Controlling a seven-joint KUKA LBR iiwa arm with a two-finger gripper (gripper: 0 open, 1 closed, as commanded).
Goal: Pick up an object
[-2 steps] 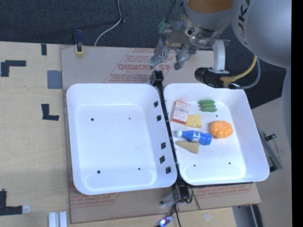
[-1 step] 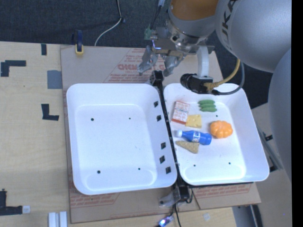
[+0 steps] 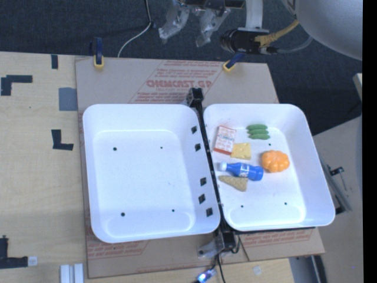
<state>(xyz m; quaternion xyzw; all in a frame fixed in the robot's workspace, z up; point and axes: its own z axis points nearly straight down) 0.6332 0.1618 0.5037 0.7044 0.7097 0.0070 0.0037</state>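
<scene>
My gripper [image 3: 187,27] hangs high at the top of the view, above the far edge of the bench, well away from both bins. Its two translucent fingers are spread apart with nothing between them. The right bin [image 3: 294,118] holds a blue bottle [image 3: 242,170] lying on its side, an orange round fruit [image 3: 275,161], a green pea pod [image 3: 257,131], a small red and white packet [image 3: 224,139], a yellow cheese block [image 3: 241,151] and a tan wedge [image 3: 234,183].
The left bin [image 3: 97,158] sits beside the right one, joined by a black-clipped divider [image 3: 203,158]. Both rest on a cardboard sheet [image 3: 171,81] held by yellow and blue clamps [image 3: 98,53] at the far edge. A white cable [image 3: 138,31] trails behind.
</scene>
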